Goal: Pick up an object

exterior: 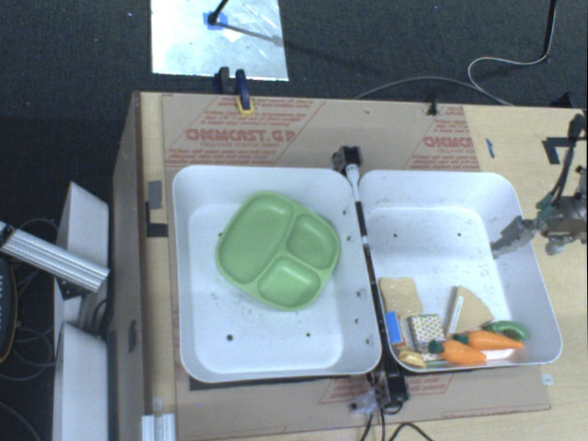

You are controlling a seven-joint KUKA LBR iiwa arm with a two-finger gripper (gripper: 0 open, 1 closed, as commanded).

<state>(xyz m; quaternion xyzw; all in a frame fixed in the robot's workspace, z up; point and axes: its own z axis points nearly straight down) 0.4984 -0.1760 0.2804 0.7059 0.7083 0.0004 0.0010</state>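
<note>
Two white bins sit side by side on my desk (276, 127), which is covered in brown cardboard with red print. The left bin (197, 246) holds a green divided plate (278, 249), lying flat near its middle with three compartments facing up.

The right bin (441, 200) has its things gathered in the near corner. A tan cracker-like square (401, 294) lies closest to the wall between the bins. Just below it are a small blue block (393, 326) and a speckled box (425, 328). A thin white stick (453, 309) leans beside a tan wedge (474, 309). An orange carrot (478, 345) with a green top (508, 328) lies along the front wall, touching the pile.

My arm comes in from the right, and my fingers (511, 235) hang at the right wall of the right bin, well apart from the pile. They are too small and blurred for me to tell whether they are wide or narrow. Nothing shows between them.

Beyond the desk, a shiny sheet (219, 26) lies on dark carpet, and a thin cable (514, 61) trails across the floor at upper right.
</note>
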